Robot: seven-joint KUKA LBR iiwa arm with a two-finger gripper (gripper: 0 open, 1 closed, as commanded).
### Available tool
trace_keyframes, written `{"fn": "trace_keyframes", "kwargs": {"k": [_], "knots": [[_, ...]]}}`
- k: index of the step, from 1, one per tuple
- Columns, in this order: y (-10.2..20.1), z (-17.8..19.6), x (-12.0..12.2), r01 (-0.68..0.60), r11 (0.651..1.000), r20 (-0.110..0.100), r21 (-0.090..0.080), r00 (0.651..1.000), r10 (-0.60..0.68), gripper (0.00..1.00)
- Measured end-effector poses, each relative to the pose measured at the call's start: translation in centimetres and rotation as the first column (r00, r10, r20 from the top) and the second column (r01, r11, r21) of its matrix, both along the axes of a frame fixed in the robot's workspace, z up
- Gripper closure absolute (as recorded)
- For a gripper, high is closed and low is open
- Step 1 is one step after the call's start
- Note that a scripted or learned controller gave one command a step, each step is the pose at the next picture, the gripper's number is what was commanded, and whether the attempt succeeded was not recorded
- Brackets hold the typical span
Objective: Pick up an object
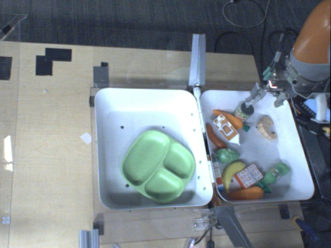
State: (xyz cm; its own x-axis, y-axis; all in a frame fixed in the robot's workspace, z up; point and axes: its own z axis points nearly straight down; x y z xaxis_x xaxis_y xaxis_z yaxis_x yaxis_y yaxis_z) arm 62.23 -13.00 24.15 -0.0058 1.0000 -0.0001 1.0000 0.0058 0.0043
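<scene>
Gripper [264, 94] sits at upper right of frame, over the top edge of the right bin [305, 174], hanging off the grey wrist w/ the orange band [315, 30] above it. Two metal fingers [254, 98] splay apart, roughly half open, w/ nothing between them. Left fingertip is just above a small dark-capped bottle [241, 111] w/ a green label, which stands near the bin's top wall; can't tell if they touch.

Just below the bottle: an orange carrot [231, 119], partly covered by a white-and-orange carton [225, 128] lying tilted on it. Right of those, apart from them, a tan bread-like piece [267, 128] lies on bare bin floor.

Along the bin's left wall, a reddish sausage-like item [213, 137] runs diagonally down. Below it a green leafy veg [226, 155], then a yellow banana [231, 171] curving toward the lower left corner. A small red-and-white box [249, 176] rests against the banana, w/ a second orange carrot [247, 193] along the bottom wall under both. A green translucent bottle [275, 173] lies on its side just right of the box.

Left bin [111, 112], centre of frame, holds a pale green divided plate [159, 165] w/ three compartments, set toward its lower right and tilted in the frame.

Both bins sit on a light wood bench [46, 138]. A metal bracket [197, 61] rises between the bins at their top edge. Black cables [248, 14] loop over the dark floor at top right.
</scene>
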Motion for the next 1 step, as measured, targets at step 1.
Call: {"fn": "trace_keyframes", "kwargs": {"k": [1], "knots": [[1.6, -15.3, 4.06, -0.167, 0.986, 0.006, -0.003, 0.986, 0.167, 0.0]]}}
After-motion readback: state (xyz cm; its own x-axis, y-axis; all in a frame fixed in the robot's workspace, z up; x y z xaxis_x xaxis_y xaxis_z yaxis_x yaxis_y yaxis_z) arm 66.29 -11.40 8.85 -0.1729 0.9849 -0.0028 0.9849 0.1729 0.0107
